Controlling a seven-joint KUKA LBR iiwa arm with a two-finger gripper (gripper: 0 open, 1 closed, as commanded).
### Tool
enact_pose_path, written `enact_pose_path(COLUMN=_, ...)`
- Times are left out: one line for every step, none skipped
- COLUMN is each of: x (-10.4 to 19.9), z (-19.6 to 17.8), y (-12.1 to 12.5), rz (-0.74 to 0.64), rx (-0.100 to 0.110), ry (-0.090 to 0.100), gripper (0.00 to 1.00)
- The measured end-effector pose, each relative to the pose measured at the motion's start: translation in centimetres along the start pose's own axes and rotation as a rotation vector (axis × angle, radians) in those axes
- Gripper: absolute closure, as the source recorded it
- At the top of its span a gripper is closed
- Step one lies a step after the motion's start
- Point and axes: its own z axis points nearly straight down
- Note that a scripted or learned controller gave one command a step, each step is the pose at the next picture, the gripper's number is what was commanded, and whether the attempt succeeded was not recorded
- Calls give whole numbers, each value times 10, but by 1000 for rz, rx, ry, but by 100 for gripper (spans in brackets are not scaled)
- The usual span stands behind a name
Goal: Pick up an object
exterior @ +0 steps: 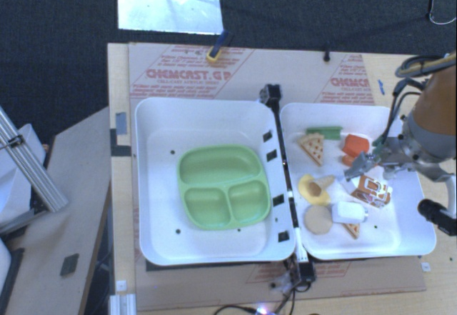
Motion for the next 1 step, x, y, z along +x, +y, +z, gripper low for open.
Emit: enact_pose_path(x=0, z=-6, y=3, rz=-3, rx=-12, ry=-3, gripper=0)
